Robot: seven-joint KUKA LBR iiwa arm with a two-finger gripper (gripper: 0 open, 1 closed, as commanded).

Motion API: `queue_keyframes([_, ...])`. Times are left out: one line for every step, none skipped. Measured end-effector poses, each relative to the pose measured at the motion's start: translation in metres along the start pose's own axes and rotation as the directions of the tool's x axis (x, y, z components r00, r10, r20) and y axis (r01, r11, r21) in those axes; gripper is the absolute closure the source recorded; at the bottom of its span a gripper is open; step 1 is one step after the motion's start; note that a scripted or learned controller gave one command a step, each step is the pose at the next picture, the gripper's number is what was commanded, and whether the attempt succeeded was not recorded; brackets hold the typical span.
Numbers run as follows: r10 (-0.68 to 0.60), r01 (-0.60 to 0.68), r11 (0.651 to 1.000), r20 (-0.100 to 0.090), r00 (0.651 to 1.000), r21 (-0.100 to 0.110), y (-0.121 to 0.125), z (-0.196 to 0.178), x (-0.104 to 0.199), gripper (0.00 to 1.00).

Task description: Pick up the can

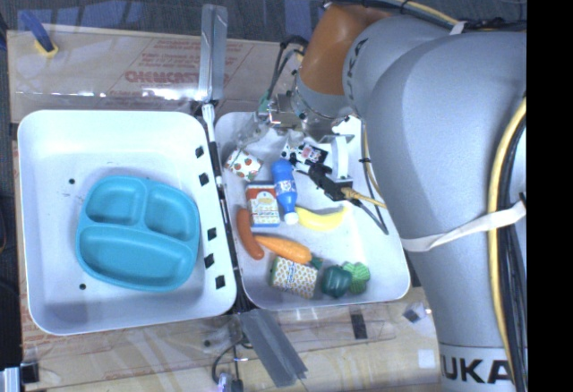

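reaching in from the right, the grey arm (pixel 439 140) covers much of the right side of the view, with its orange band (pixel 329 46) above the wrist at the far end of the right bin. the left bin (pixel 54 140) holds a blue divided tray (pixel 139 232), which lies flat near the bin's centre. the right bin (pixel 380 278) holds the smaller items. the gripper (pixel 304 135) sits low over the far part of this bin, just beyond the blue and white bottle (pixel 286 190); the wrist hardware hides the fingertips, so it is not possible to tell how far the jaws stand apart or whether anything is between them. the can (pixel 295 276), with a patterned green and white label, lies on its side at the near end of the right bin, well apart from the gripper. a green toy vegetable (pixel 345 279) touches the can's right end. an orange carrot (pixel 283 248) lies just beyond the can, and a red sausage (pixel 248 233) lies beside the carrot along the bin's left wall. a small red and white carton (pixel 263 207) lies beside the bottle, a yellow banana (pixel 320 218) lies to the bottle's right, and a white spotted cube (pixel 243 166) rests near the bin's left wall.
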State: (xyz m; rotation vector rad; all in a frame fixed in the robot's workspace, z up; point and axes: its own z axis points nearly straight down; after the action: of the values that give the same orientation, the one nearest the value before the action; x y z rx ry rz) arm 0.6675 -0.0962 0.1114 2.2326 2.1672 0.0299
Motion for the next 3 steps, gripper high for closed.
queue_keyframes([0.159, -0.159, 0.987, -0.001, 0.987, 0.036, -0.011, 0.019, 0.005, 0.00])
queue_keyframes([0.153, -0.153, 0.987, -0.002, 0.988, 0.038, -0.011, 0.010, 0.006, 1.00])
queue_keyframes([0.008, -0.008, 0.999, -0.008, 1.000, 0.040, -0.097, 0.018, -0.043, 1.00])
